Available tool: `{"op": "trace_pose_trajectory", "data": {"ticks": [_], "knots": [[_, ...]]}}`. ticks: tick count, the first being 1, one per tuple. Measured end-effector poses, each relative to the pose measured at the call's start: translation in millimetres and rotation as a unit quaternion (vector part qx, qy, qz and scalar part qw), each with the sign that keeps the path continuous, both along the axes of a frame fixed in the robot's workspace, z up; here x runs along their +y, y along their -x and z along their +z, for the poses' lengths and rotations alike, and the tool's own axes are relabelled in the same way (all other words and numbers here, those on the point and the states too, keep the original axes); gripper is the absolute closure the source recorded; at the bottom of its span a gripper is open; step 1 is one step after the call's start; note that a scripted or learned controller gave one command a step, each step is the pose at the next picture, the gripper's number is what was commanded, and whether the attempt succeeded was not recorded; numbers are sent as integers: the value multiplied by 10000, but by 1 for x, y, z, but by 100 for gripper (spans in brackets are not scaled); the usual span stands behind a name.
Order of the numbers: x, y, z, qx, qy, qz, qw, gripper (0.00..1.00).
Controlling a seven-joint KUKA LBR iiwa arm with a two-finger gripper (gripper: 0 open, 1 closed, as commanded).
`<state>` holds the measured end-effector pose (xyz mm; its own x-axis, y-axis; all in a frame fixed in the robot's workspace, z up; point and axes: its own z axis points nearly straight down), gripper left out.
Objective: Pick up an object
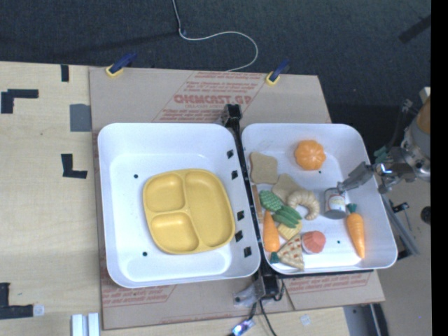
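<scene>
My gripper (339, 200), finger state indiscernible, hovers near right bin's (353, 134) right edge; carrot (356, 234) just beside, long axis toward front edge.

2 bins (112, 145), 1 tray (187, 210), 2 carrots (356, 234)

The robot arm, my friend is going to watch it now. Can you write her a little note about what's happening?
Tool: low in the right bin, over a small silver thing. Can't tell if it grips anything.
Right bin holds: orange, two carrots, bread slice, green veg, pizza slice, other toy food.
Left bin: yellow divided plate.
Done: nothing visibly lifted.
Left: pick up an object.
</scene>
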<state>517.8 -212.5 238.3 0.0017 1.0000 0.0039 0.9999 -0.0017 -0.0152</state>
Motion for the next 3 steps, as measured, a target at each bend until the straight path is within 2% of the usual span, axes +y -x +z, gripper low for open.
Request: {"op": "trace_pose_trajectory", "data": {"ticks": [1,3], "knots": [[0,-2,4,-42,11,15,10000,0],[0,13,-96,-15,-1,14,10000,0]]}}
